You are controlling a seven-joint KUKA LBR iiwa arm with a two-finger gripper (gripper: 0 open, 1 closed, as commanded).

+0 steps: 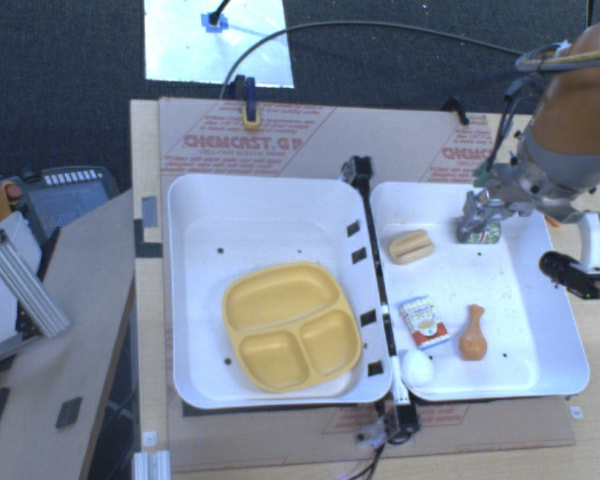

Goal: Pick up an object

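- The arm is reaching in from the right, and its gripper is sitting low in the far part of the right bin.
- A small green and white packet is lying right under the fingers; they seem to be touching it, but I am not able to tell how far apart they are, or whether they are pinching it.
- The other choices are lying further out: a bread roll just left of the gripper, a red and white carton near the front, a toy chicken drumstick beside it, and a white egg in the front corner.
- The left bin is carrying a yellow divided tray, well apart from the action.
- To my eye, the grasp is what is being settled now: the fingers should be straddling the packet squarely and closing fully before any lift.
- A slow, straight rise would be suiting it best, since such a light packet could be slipping out sideways.
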